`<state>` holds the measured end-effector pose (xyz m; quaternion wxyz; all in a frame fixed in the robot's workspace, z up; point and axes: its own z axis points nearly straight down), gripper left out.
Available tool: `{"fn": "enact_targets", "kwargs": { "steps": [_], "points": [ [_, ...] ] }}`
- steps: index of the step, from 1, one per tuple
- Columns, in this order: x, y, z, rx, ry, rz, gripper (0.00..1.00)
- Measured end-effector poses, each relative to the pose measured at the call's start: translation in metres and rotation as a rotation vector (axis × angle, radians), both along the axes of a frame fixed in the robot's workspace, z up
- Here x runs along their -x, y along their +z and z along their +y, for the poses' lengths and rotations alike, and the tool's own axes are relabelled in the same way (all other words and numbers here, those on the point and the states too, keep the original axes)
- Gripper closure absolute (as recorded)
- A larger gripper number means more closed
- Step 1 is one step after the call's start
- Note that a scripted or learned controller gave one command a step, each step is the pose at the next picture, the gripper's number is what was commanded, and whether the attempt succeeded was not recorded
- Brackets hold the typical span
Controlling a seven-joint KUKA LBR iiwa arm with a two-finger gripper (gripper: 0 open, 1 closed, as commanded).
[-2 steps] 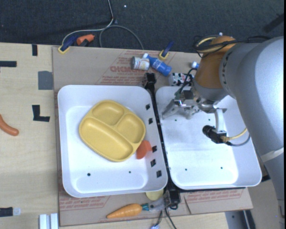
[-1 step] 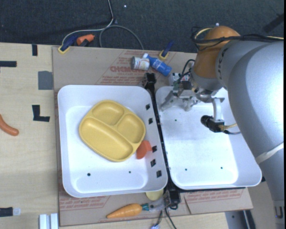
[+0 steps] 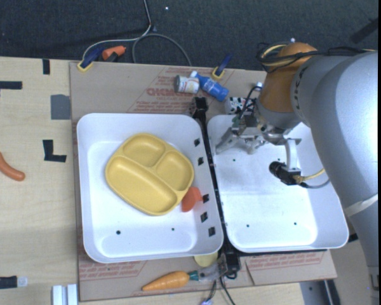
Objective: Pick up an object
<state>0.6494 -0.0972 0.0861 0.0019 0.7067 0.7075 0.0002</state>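
A yellow divided plate (image 3: 150,171) lies in the left bin (image 3: 92,234). A small orange-red piece (image 3: 190,199) rests against the plate's lower right edge. My gripper (image 3: 239,145) hangs low over the upper left part of the right bin (image 3: 286,230). It is open, its two metal fingers (image 3: 224,143) are spread, and nothing is between them. The grey arm with its orange band (image 3: 280,81) reaches in from the right.
An orange sausage (image 3: 7,166) lies on the bench at far left. A toy carrot (image 3: 167,281) lies below the bins. A blue and white clamp (image 3: 203,84) and an orange-handled clamp (image 3: 112,52) sit behind the bins. A black divider (image 3: 209,183) runs between the bins.
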Motion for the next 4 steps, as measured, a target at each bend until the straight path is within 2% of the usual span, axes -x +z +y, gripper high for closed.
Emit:
{"fn": "enact_targets", "kwargs": {
  "steps": [1,3,4],
  "points": [
    [-0.019,-0.001,0.002,0.000,0.002,0.008,0.00],
    [-0.018,-0.001,0.001,0.002,0.000,0.006,0.00],
    [0.020,0.000,0.001,0.000,0.000,-0.001,0.00]
  ]
}}
